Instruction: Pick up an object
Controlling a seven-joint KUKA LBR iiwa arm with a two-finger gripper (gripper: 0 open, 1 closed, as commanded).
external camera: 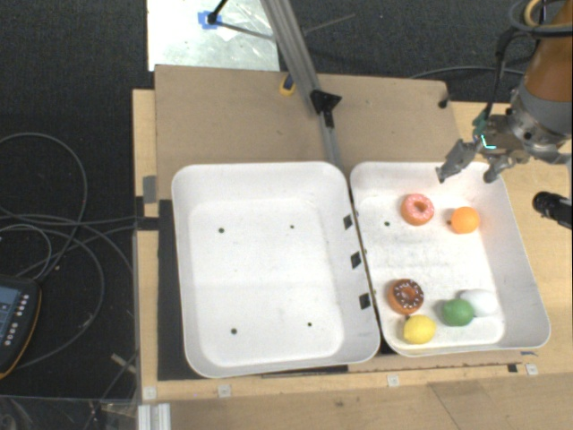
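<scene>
Yellow ball (419, 329) sits at the right bin's (515, 240) near edge while the hand (472, 170) hovers released over its far rim.

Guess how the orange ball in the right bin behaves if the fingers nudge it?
The orange ball looks round and smooth, so it would probably roll on the flat floor of the right bin. It sits apart from the pink donut, free to drift. The gripper hangs open above it.
</scene>
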